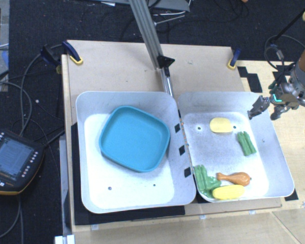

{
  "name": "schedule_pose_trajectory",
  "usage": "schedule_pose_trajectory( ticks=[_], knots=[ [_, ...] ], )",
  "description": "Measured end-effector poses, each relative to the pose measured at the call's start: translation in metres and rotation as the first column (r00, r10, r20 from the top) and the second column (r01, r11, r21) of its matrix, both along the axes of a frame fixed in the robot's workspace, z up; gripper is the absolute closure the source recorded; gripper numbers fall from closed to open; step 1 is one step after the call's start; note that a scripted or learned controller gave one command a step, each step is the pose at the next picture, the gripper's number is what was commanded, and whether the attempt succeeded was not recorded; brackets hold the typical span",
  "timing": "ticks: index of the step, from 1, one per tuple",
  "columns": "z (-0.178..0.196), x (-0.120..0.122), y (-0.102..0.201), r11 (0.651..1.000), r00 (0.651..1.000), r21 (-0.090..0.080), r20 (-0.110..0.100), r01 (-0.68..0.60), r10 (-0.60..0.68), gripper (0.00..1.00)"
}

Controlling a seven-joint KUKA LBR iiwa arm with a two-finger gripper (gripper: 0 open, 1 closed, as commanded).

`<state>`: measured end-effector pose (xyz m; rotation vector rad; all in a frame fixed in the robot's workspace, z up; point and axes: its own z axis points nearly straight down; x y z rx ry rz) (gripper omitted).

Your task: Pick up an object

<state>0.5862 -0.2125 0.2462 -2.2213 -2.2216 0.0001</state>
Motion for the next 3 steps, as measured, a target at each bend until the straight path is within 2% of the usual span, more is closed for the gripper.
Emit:
schedule_pose_trajectory(
  ticks=[1, 2, 3],
  knots=[
    [0.0, 0.0, 0.0, 1.0, 1.0, 0.0, 0.0, 0.0, 0.0, 0.0],
    [-0.062, 0.004, 0.001, 1.0, 1.0, 0.001, -0.005, 0.0, 0.0, 0.0],
    [-0.123, -0.002, 0.005, 1.0, 1.0, 0.002, -0.005, 0.0, 0.0, 0.0]
  ],
)
